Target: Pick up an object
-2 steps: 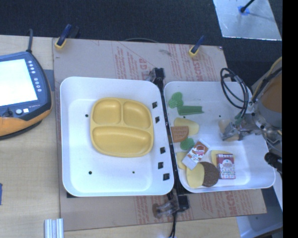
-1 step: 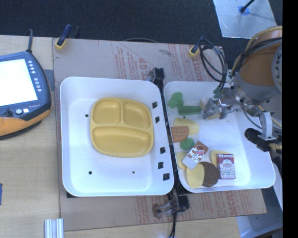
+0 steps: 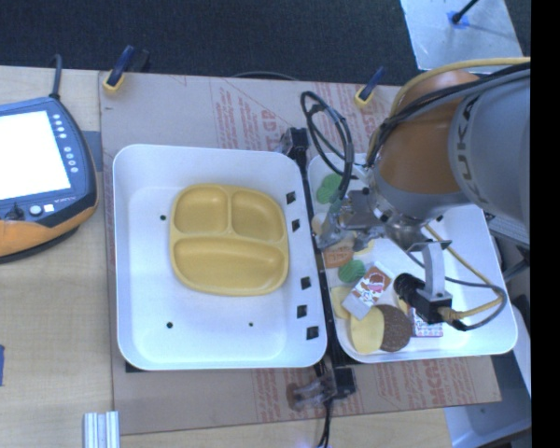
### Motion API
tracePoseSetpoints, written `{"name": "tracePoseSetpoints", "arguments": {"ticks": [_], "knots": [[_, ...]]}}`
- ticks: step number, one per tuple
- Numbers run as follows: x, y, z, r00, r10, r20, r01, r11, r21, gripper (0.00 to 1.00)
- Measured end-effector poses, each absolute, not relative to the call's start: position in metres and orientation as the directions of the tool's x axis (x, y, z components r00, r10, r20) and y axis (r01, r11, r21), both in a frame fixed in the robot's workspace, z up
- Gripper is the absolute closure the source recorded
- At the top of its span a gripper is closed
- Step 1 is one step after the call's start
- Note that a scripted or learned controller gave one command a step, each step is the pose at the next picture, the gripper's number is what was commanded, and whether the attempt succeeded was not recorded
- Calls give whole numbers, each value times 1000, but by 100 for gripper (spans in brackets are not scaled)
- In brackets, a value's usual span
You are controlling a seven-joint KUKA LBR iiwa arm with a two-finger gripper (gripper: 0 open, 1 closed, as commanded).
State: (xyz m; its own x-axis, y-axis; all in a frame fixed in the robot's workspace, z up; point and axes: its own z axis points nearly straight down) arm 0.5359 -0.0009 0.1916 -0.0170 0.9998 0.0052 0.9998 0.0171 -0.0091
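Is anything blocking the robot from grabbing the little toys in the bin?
Nothing visible blocks it. The end effector is low in the right bin, right over the small items at its left side. The green piece and the brown disc lie uncovered.

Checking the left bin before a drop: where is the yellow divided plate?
The yellow divided plastic plate lies in the middle of the left white bin, left of the cluttered right white bin.

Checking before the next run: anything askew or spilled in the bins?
Nothing spilled. The yellow divided plate lies flat in the left bin, slightly turned. Small items crowd the near-left corner of the right bin, all inside the rim.
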Motion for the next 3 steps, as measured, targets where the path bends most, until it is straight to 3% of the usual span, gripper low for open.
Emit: {"name": "tracePoseSetpoints", "arguments": {"ticks": [1, 2, 3], "knots": [[610, 43, 191, -10, 1000, 1, 1000, 10, 1, 100], [576, -17, 190, 2, 1000, -2, 1000, -2, -10, 100], [557, 25, 190, -8, 1000, 1, 1000, 8, -10, 100]]}}
